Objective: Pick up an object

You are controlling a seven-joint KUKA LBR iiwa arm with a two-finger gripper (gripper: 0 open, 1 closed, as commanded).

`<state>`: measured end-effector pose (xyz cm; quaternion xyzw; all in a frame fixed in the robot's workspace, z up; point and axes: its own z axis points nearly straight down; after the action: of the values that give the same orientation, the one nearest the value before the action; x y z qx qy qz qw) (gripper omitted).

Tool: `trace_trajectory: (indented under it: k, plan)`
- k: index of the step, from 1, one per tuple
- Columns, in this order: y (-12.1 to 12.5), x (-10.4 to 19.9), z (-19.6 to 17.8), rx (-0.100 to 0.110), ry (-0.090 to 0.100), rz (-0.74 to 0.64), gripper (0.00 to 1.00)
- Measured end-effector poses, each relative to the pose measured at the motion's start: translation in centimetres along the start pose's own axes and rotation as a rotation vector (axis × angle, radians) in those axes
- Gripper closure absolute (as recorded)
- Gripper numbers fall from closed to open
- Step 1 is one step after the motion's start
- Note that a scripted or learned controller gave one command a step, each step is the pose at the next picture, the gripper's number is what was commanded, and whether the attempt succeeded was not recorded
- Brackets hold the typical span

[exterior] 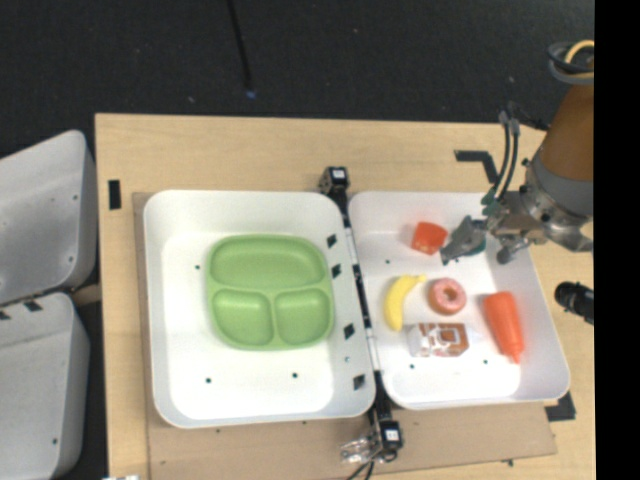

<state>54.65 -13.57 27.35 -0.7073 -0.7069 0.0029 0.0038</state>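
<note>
Gripper (482, 244) hovers beside orange block (429, 236); packet (440, 340) print unreadable.

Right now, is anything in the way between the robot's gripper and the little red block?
Nothing visible. The gripper hangs over the right bin, just right of the red block, with bare white floor between them. The banana and donut lie nearer the camera.

Light wood bench (250, 153) on dark speckled floor (300, 38); white panels (40, 218) at left, even lighting.

Two white bins (180, 388), one green tray (268, 290), one banana (400, 300), one donut (446, 295), one carrot (505, 325), one red block (429, 237), one packet (440, 340).
</note>
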Motion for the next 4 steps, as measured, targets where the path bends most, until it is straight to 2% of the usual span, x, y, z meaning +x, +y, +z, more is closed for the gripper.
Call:
trace_trajectory:
  k: [1, 2, 3, 4]
  plan:
    - [0.2, 0.0, -0.5, -0.01, -0.002, -0.002, 0.0]
    - [0.0, -1.0, 4.2, -0.007, -0.003, 0.0, 0.0]
    - [0.8, -1.5, 9.0, -0.007, -0.003, 0.001, 0.0]
    - [1.1, -2.1, 15.1, -0.007, -0.003, 0.0, 0.0]
